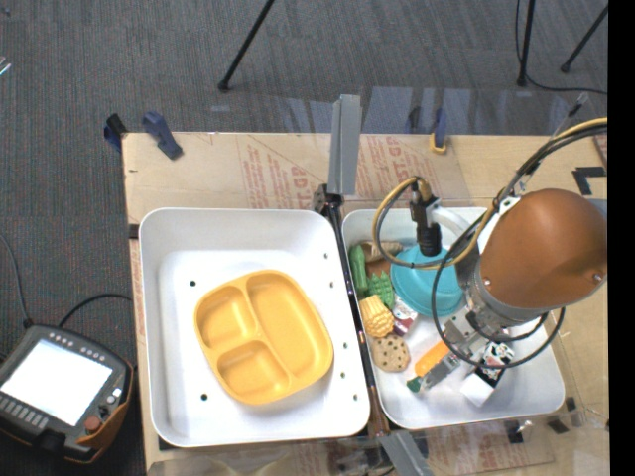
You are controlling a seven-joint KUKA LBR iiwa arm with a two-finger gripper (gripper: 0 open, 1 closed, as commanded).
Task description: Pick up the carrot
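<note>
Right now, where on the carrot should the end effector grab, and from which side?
Grip the carrot across its orange middle, coming straight down from above. It lies flat and slanted on the right bin floor, green tip low-left. The cookie sits close on its left, so close the fingers across its narrow width.

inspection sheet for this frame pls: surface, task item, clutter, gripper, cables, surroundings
Surface: bench bearing two white bins; left bin holds a yellow divided plate.
Job's things: carrot lies in the right bin, beside the gripper.
Clutter: cookie, corn, green toy, teal bowl in the right bin.
Grippers: gripper low over the right bin near the carrot; finger state unclear.
Cables: black and yellow cables loop over the right bin.
Surroundings: tablet pendant on the floor, tripod legs.
</note>
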